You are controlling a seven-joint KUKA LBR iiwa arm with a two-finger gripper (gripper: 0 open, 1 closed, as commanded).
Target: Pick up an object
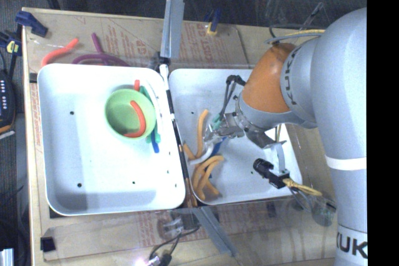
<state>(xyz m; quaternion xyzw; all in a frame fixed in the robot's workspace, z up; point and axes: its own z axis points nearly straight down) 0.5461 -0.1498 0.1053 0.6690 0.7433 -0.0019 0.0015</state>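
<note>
Several tan curved pieces (206,174) lie just beside the gripper (216,134).

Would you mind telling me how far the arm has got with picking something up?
Done: the gripper is down in the right bin, beside the orange curved pieces. In hand: nothing shows between its fingers, so no grasp can be confirmed. Left: grasping and lifting. The green bowl sits in the left bin.
</note>
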